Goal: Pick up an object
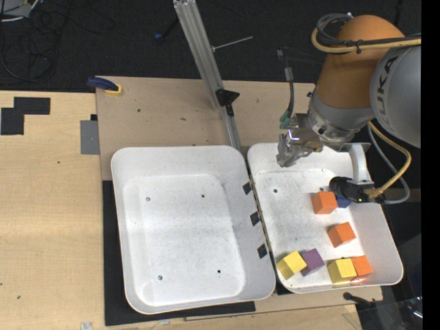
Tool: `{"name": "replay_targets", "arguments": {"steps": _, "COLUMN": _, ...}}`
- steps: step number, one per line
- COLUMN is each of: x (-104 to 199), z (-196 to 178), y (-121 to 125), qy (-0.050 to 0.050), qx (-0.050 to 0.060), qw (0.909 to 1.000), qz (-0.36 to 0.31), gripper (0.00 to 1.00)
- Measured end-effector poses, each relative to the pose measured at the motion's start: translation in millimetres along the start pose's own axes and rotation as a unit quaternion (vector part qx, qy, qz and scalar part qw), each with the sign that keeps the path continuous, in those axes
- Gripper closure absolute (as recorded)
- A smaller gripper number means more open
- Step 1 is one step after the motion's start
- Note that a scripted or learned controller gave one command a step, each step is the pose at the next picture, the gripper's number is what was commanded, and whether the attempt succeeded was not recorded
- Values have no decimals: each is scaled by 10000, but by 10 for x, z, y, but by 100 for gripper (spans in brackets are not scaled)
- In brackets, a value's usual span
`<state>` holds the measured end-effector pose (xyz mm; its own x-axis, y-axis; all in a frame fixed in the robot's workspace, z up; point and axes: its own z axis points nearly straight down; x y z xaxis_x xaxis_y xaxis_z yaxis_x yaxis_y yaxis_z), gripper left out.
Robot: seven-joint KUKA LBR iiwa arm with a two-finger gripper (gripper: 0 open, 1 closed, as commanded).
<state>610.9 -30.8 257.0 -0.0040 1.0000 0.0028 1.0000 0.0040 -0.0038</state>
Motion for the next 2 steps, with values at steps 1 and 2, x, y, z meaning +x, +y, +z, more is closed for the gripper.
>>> {"name": "replay_targets", "arguments": {"steps": 1, "x": 438, "z": -3, "y": -203, "qy": -3, "qx": 6, "qw": 10000, "qz": 2, "gripper": 100}}
{"name": "replay_targets", "arguments": {"steps": 2, "x": 910, "z": 11, "y": -321, "qy": -5, "qx": 11, "qw": 10000, "qz": -1, "gripper": 100}}
